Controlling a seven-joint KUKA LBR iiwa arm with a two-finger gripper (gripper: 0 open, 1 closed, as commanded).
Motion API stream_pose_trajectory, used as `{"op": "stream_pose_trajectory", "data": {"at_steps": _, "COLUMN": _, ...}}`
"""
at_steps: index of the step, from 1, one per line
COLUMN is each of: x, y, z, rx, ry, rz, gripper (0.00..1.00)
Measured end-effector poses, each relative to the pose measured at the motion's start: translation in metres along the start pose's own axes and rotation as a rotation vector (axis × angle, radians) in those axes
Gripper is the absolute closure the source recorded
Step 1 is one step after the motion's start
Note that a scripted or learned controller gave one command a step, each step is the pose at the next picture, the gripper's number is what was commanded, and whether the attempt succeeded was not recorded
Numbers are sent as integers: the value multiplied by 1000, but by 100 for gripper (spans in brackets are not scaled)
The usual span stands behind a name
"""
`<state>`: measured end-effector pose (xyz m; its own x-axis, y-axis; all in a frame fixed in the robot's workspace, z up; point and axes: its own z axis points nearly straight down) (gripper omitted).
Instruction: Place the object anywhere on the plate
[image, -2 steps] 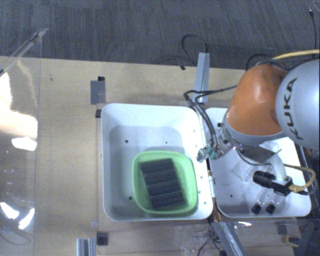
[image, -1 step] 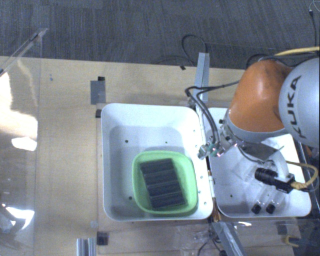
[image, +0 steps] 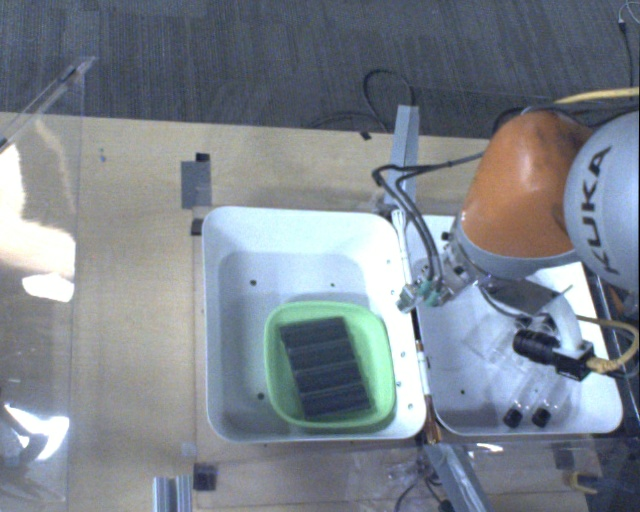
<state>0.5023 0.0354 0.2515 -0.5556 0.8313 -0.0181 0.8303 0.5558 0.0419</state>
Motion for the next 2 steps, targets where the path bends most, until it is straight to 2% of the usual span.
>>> {"op": "stream_pose_trajectory", "data": {"at_steps": 1, "x": -58, "y": -42, "z": -11, "rx": 34, "ry": 16, "rz": -200, "gripper": 100}}
{"op": "stream_pose_trajectory", "data": {"at_steps": 2, "x": -59, "y": -39, "z": -22, "rx": 27, "ry": 11, "rz": -206, "gripper": 100}}
